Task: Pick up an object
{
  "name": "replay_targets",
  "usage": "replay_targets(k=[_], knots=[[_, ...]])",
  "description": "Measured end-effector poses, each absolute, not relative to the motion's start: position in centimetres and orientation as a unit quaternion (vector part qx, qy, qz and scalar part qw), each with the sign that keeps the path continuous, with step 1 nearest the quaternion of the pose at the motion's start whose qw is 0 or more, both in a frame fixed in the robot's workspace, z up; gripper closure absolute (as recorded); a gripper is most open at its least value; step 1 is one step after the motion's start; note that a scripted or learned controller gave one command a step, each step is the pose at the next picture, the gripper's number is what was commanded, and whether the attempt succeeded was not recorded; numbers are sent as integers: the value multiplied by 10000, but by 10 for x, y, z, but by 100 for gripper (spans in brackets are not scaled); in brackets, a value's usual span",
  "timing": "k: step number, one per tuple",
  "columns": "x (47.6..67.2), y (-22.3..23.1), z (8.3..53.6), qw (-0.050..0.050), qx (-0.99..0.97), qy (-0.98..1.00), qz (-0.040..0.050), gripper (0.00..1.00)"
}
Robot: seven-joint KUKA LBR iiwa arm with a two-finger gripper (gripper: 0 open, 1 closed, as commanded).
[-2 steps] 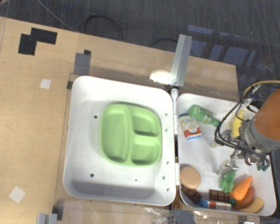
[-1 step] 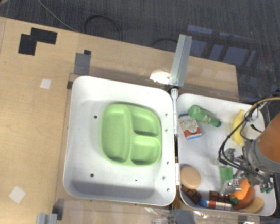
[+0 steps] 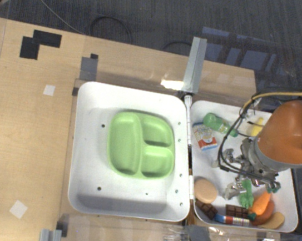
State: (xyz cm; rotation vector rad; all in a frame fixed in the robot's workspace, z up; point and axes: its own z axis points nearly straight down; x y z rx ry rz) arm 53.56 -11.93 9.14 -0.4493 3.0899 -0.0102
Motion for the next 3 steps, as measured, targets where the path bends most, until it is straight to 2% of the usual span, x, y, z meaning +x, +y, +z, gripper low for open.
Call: replay_targets(k=[1,2,3], knots=[[541,-118,106,186,-1469,9890,-50,100],[585,-167,238,96,-2487,9685,-50,100],[598,-206,278,57,-3882,9215,-36,100]])
